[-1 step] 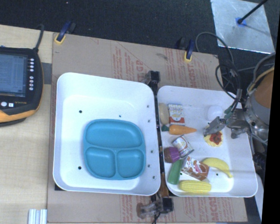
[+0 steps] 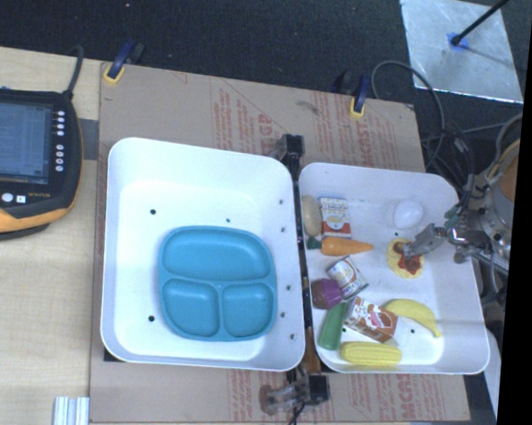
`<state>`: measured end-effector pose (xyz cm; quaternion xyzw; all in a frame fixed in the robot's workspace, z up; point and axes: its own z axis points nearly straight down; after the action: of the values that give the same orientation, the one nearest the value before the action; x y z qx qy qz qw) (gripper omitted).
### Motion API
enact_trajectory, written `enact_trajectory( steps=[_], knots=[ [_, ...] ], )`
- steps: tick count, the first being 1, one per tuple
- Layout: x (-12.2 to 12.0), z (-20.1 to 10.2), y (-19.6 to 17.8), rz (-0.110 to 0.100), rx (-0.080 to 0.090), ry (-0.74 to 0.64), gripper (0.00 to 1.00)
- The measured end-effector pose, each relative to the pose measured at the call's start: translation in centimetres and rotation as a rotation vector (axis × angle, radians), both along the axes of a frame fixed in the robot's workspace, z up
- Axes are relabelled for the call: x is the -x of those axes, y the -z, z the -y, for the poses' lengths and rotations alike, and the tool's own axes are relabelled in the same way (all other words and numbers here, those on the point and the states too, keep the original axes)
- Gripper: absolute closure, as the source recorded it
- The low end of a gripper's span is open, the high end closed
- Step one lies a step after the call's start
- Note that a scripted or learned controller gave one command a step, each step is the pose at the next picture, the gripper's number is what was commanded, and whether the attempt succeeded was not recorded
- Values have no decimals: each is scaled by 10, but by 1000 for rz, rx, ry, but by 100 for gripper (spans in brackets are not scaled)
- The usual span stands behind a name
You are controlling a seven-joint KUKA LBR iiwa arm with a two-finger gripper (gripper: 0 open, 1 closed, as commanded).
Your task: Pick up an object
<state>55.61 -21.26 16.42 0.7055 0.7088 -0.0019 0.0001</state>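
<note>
The arm (image 2: pixel 487 226) comes in from the right edge and reaches over the right bin (image 2: pixel 452 362). Its tool (image 2: pixel 422 244) hangs low over the bin's right half, tipped down toward a small round yellow toy (image 2: pixel 406 262) with a red spot on it. The tool's tip is dark and blurry here, so I cannot tell if it is spread or pressed together, or if it touches the toy.

The right bin holds toy food. Near the top is a small box (image 2: pixel 335 216) with a red label; the words on it are too small to read. Just below lies a carrot (image 2: pixel 346 247), pointing right. A white ball (image 2: pixel 407 213) sits near the top right. In the middle is a little can (image 2: pixel 345 277), with a purple thing (image 2: pixel 325 293) and a green stick (image 2: pixel 332 325) beside it. A snack packet (image 2: pixel 370 320) lies next to a banana (image 2: pixel 413 314). A corn cob (image 2: pixel 370 354) lies along the front wall.

The left bin (image 2: pixel 134 242) holds a blue tray (image 2: pixel 215 281) with three parts.

Both bins sit on brown cardboard (image 2: pixel 256 114) with faint red print I cannot read. It is clipped down on the tabletop (image 2: pixel 25 325). A tablet (image 2: pixel 16 162) with an orange edge lies at the far left.
</note>
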Motion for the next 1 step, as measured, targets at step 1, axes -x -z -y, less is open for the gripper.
enact_trajectory(
  steps=[1],
  knots=[
    [-20,-1,70,-3,-2,-3,0]
  ],
)
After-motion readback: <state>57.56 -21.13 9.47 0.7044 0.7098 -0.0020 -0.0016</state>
